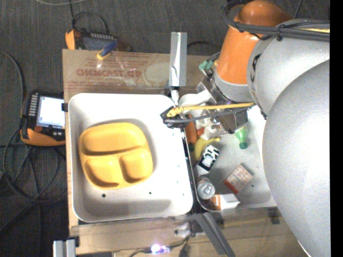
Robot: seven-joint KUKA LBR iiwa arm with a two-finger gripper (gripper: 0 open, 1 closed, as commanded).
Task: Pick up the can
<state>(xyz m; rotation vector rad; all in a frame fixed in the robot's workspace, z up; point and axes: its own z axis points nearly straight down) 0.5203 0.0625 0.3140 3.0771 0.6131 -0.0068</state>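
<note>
The can stands upright at the near left corner of the right bin, its silver top facing up. My gripper hangs over the far part of that bin, well beyond the can and apart from it. Nothing shows between its fingers. The arm's grey body and orange band hide the right side of the bin.
Around the can lie a black-and-white item, a yellow piece, a patterned red box and a white-and-orange box. A green bottle lies farther back. The left bin holds a yellow divided tray.
</note>
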